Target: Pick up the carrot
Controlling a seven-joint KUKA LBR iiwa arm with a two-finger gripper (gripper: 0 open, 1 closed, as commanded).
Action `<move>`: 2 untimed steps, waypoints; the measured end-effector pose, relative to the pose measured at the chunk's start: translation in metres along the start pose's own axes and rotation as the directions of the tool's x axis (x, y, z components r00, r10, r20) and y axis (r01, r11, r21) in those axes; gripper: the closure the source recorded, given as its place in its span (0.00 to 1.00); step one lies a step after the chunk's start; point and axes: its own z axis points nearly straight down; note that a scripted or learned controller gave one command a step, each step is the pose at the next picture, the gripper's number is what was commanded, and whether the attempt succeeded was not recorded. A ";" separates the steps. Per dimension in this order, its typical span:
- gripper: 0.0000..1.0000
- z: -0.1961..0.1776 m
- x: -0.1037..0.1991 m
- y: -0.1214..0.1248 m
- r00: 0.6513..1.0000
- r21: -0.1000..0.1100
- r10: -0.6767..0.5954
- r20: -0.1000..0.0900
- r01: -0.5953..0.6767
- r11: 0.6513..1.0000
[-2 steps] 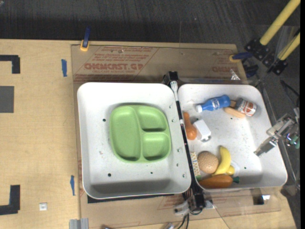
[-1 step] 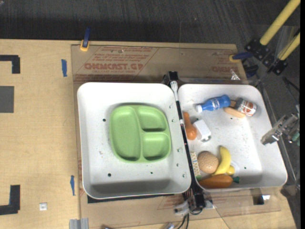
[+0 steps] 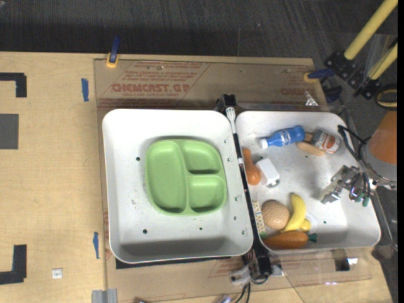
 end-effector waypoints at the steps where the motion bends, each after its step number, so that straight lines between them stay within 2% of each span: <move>1: 0.00 0.003 0.002 0.000 1.000 0.001 0.001 -0.006 -0.001 1.000; 2: 0.00 -0.045 0.058 0.020 0.998 0.001 -0.059 -0.008 0.059 0.998</move>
